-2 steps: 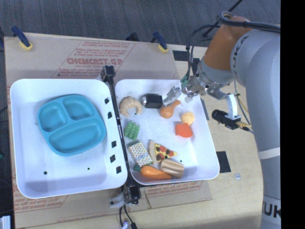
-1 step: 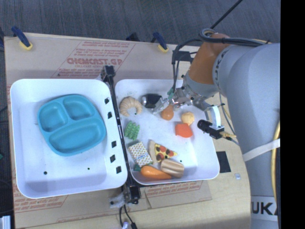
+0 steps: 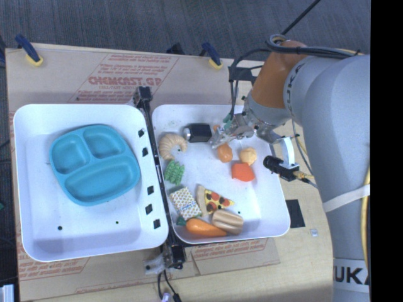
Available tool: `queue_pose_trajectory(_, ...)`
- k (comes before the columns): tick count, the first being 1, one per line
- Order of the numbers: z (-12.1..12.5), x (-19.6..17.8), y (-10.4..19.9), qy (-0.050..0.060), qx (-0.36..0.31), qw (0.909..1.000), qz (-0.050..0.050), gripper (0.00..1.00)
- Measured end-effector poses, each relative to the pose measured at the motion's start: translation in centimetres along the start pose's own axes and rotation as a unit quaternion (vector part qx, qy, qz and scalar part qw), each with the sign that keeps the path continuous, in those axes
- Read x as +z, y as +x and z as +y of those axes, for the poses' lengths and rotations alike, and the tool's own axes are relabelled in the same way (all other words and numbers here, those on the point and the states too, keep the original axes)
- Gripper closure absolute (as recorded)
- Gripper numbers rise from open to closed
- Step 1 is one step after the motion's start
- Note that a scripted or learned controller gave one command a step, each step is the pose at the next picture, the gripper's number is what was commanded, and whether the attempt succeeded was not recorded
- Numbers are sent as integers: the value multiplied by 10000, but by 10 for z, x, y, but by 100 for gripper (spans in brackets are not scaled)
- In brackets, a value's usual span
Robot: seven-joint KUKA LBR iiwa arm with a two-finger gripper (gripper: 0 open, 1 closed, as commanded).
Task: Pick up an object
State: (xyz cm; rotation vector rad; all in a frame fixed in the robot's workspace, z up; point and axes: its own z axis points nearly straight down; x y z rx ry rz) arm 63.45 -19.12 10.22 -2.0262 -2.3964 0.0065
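My gripper [image 3: 227,133] is low in the right bin [image 3: 272,200], near its far side. It sits just right of a black block [image 3: 198,133] and right above a small orange piece [image 3: 225,153]. Whether it touches either one I cannot tell. A tan ball [image 3: 248,155] and an orange-red piece [image 3: 242,172] lie just to its right and front. A croissant [image 3: 172,145] lies at the bin's left wall.
Toward the front of the right bin lie a green piece [image 3: 174,172], a waffle square [image 3: 184,201], a pizza slice [image 3: 216,200], a carrot [image 3: 204,228] and a bun [image 3: 228,221]. The left bin [image 3: 31,168] holds a blue divided plate [image 3: 94,163]. The arm [image 3: 315,106] covers the bin's right far corner.
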Motion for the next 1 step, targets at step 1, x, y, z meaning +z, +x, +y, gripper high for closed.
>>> queue_pose_trajectory(1, -30, -88, 47, -17, 666, 9978, 1, 100)
